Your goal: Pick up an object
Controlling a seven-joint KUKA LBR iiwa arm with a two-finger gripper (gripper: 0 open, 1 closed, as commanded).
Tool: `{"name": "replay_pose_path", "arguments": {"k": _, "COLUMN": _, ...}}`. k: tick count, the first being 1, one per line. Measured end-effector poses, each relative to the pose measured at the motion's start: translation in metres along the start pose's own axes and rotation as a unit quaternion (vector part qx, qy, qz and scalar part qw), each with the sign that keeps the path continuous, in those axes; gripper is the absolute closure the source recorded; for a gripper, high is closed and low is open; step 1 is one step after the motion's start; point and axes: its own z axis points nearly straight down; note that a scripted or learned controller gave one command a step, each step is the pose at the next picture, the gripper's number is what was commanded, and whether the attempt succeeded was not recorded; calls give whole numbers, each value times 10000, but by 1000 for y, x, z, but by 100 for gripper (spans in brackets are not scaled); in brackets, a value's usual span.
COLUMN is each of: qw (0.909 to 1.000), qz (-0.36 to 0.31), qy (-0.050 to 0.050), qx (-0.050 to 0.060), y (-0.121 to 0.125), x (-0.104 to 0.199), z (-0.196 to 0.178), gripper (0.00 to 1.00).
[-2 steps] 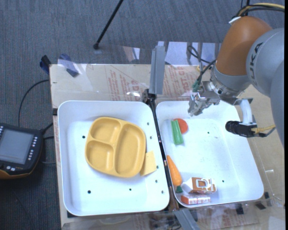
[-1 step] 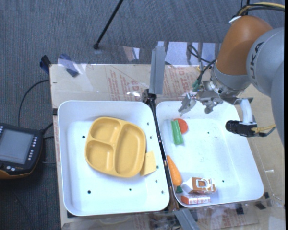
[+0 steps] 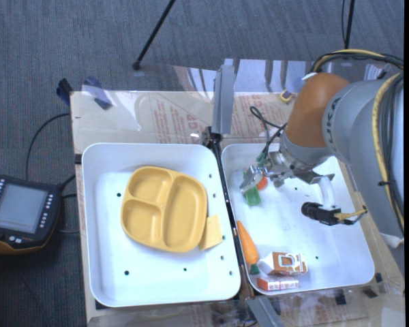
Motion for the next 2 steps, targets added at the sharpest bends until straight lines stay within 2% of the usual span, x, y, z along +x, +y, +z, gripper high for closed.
{"name": "replay_pose_path", "arguments": {"k": 1, "qw": 10000, "qz": -3, "qy": 2, "qx": -7, "y": 1, "x": 0, "z": -11, "gripper": 100}}
{"name": "replay_pose_path", "arguments": {"k": 2, "qw": 10000, "qz": 43, "qy": -8, "qx": -72, "y": 14, "x": 46, "z": -108, "gripper": 100}}
